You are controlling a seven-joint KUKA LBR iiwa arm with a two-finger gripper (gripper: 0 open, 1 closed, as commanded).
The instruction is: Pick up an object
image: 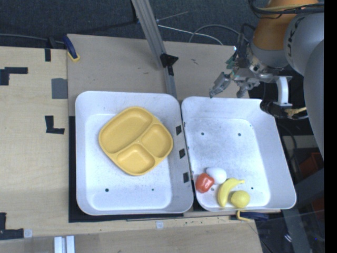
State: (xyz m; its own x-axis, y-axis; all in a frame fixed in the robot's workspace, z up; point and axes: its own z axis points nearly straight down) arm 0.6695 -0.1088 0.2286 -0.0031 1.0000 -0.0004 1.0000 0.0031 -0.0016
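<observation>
claw point(227, 90) – fingers apart, holding nothing, above right bin's point(274, 141) far rim | banana point(227, 190) clustered in near corner – untouched

A yellow divided plate point(136, 140) is seen lying in the left bin point(84, 157); in the right bin point(274, 141), at the corner nearest the plate's side, a red object point(204, 182), a white object point(216, 174), a banana point(226, 191) and a small yellow fruit point(240, 198) are clustered, touching; the gripper point(227, 89) is held above the right bin's far rim, its fingers spread, nothing between them.
</observation>
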